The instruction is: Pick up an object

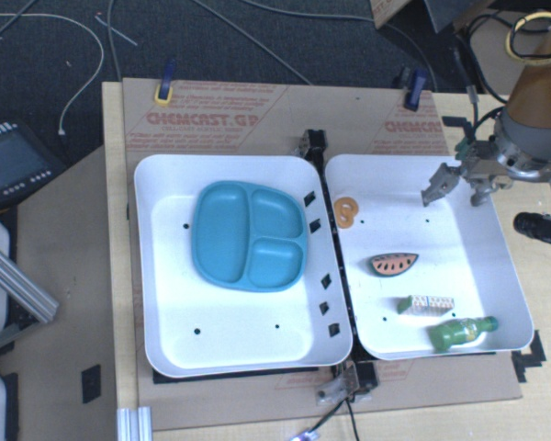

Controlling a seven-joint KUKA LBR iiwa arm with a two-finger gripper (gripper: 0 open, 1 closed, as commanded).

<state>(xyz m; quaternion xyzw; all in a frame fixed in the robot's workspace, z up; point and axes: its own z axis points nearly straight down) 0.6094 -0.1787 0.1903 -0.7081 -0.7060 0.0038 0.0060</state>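
Two-finger metal gripper point(459, 191) up over the top right corner of the right shallow white bin point(496, 265), fingers spread wide apart and holding nothing. Below and to the left of it, well apart, on the bin floor: small orange pretzel-shaped toy point(346, 212) near the bin's left wall, then red watermelon-slice toy point(392, 264) near the middle, then small pale wrapped bar point(427, 305) and green plastic bottle point(461, 332) lying flat near the bottom edge. Round-cornered blue plastic plate with three sections point(250, 236) in the left white bin point(165, 320).
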